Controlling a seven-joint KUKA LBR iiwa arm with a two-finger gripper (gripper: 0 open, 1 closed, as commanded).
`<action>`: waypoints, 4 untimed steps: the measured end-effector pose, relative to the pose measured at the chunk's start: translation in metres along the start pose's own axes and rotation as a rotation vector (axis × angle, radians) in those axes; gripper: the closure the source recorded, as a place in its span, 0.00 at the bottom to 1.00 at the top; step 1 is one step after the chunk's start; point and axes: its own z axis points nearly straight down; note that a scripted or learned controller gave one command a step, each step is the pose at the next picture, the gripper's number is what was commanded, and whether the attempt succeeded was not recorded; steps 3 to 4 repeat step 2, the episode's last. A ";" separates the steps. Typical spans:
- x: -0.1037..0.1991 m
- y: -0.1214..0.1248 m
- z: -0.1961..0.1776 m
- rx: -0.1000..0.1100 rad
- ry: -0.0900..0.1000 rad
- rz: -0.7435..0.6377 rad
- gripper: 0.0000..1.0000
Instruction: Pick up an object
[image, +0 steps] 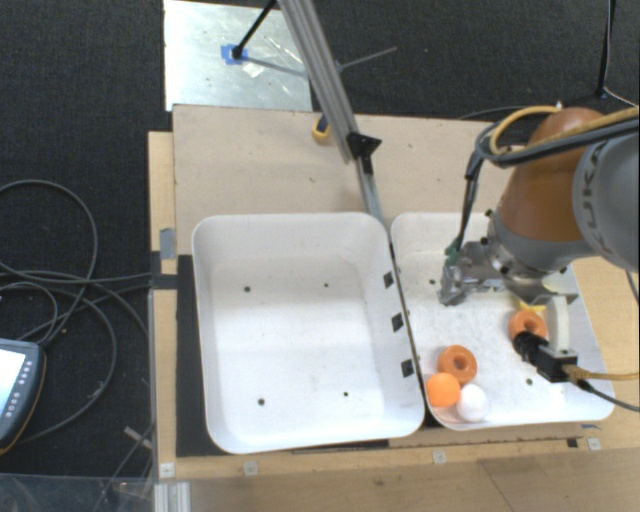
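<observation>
Jaws: low over the bare floor of the right bin (420, 235), pointing straight down (the usual stance for a top-down grab). They are too small and blurred here to tell whether they are spread or pressed together. Nothing visible between them, so no object counts as held.

Just outward: an orange lump (526, 325) lies to their right, partly tucked beneath the arm (560, 190).

Further, toward the bin's near edge: orange ring (458, 361), lying flat and well apart from the jaws. Below it, an orange ball (442, 389) and a white ball (472, 402) sit side by side, seemingly touching, in the corner by the dividing wall. Round things likely rolled there and stopped against the rim.

Left bin (290, 330) beside it, both on the brown counter (260, 160).

Judgement: pick not yet made, and the candidates are off to the side of the jaws.
</observation>
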 end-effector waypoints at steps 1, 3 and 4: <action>0.045 0.029 0.007 -0.001 0.000 0.000 1.00; 0.093 0.057 0.012 -0.001 0.001 0.000 1.00; 0.093 0.057 0.012 -0.001 0.001 0.000 1.00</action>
